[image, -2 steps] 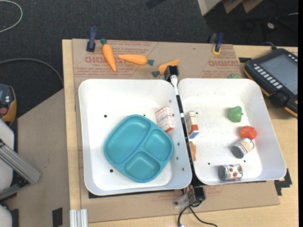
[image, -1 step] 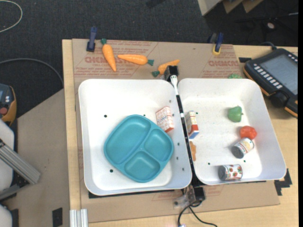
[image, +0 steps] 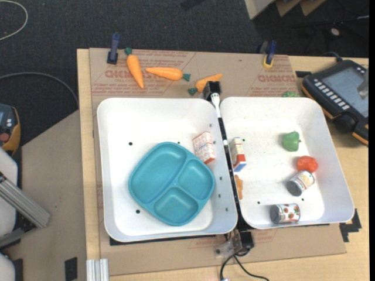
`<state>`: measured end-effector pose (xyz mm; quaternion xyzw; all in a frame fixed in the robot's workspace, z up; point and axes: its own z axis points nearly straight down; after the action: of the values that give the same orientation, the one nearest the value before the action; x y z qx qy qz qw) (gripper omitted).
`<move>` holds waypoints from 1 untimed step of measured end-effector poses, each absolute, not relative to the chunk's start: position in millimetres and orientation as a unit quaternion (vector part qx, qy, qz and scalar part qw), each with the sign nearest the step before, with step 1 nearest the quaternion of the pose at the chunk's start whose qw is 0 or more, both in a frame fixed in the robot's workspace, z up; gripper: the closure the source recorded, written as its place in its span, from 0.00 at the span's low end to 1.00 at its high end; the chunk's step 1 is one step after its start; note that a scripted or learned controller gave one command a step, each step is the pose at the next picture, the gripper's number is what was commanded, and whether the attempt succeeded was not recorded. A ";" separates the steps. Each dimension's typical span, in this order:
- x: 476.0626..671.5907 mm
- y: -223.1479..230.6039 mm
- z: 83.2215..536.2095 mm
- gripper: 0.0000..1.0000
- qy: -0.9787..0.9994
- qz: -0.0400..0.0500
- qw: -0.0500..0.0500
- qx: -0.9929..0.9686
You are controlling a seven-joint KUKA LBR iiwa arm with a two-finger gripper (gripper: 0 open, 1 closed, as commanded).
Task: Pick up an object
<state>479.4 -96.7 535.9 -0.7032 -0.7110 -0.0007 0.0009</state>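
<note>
While your objects lie untouched, a green toy (image: pixel 290 140), tomato (image: pixel 306 163) and two cans (image: pixel 285 213) in the right bin (image: pixel 265 113), nothing is picked; the gripper's state can't be told.

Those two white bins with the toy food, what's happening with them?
Nothing is being handled right now. The left bin holds a blue divided plate and a small carton. The right bin holds another carton, a green toy, a red toy and two cans. Three toy carrots lie on the cardboard behind the bins.
</note>
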 end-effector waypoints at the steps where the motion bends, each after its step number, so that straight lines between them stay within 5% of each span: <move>1: 482.4 -220.4 534.9 1.00 -0.703 0.001 -0.003 -0.711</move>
<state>482.4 -220.4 534.9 -0.7113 -0.7029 0.0010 -0.0032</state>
